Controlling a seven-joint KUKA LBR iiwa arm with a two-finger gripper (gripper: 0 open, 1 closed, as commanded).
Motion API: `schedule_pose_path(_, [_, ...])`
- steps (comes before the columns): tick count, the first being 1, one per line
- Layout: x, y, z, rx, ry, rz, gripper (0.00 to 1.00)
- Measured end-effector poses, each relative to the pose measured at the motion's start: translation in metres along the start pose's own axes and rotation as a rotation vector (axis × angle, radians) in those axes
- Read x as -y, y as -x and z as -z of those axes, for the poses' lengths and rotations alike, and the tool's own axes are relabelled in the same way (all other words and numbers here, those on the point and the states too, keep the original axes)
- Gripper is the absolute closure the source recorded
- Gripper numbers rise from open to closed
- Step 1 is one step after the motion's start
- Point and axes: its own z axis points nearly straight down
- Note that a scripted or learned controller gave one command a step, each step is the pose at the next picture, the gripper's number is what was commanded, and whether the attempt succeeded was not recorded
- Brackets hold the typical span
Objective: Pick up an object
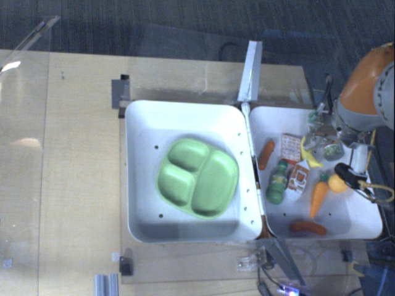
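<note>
My gripper (325,142) hangs over the upper right part of the right bin (364,217), below the arm's orange band (365,86). Just under it lie a yellow banana-like toy (309,156) and a small greenish piece (333,150). Nearby in the same bin are a printed cracker box (291,145), a small orange sausage (266,154), a green bottle (277,184), a small brown-and-white carton (299,177), a carrot (318,196), a yellow lemon (337,184) and a red sausage (308,228). The view shows nothing lifted.
The left bin (142,165) holds a green divided plate (199,177). A metal divider post (250,73) rises between the bins at the back. Black cable and a white part (358,159) hang beside the wrist over the right bin's right side.
</note>
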Motion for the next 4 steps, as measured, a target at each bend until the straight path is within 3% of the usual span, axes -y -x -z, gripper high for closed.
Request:
schedule_pose_path(1, [0.001,0.000,-0.002,0.000,-0.005,0.000,0.00])
schedule_pose_path(2, [-0.014,0.007,-0.018,-0.012,-0.009,-0.091,0.00])
schedule_pose_path(3, [-0.019,0.006,-0.006,-0.007,0.008,-0.082,1.00])
schedule_pose_path(4, [-0.019,0.005,-0.007,-0.008,0.006,-0.081,0.00])
